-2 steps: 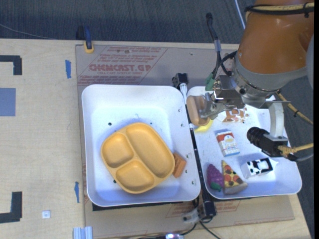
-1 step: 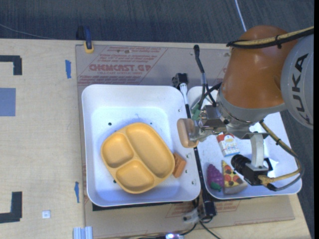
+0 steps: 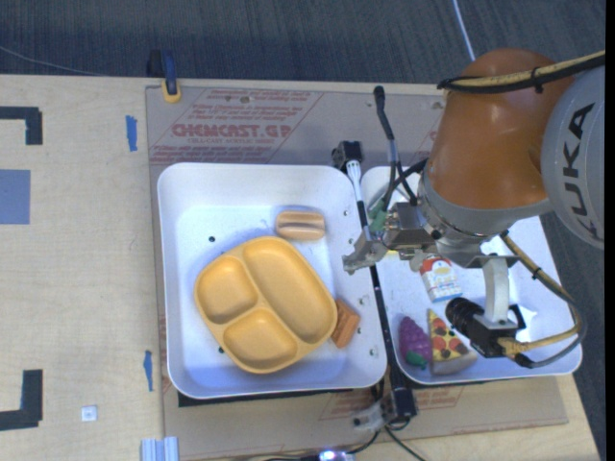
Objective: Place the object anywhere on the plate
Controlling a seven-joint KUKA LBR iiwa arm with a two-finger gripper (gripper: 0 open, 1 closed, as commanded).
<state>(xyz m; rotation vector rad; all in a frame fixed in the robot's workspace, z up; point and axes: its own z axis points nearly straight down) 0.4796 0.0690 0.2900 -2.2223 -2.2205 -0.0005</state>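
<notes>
yellow plate (image 3: 264, 301), white bins (image 3: 183, 257), purple grapes (image 3: 414, 339), tan hotdog (image 3: 301, 224), orange-banded arm (image 3: 490, 133)

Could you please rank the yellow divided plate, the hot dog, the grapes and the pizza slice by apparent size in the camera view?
1. Yellow divided plate, by far the largest.
2. Hot dog.
3. Pizza slice and grapes: they look too alike to rank.

Two white bins (image 3: 178, 257) side by side on my desk (image 3: 77, 286), mid-frame. Blue tape marks (image 3: 132, 133) on the desk at left. Blue clamp (image 3: 169, 75) at the board's upper left corner. Dark carpet (image 3: 288, 17) across the top of frame.
</notes>
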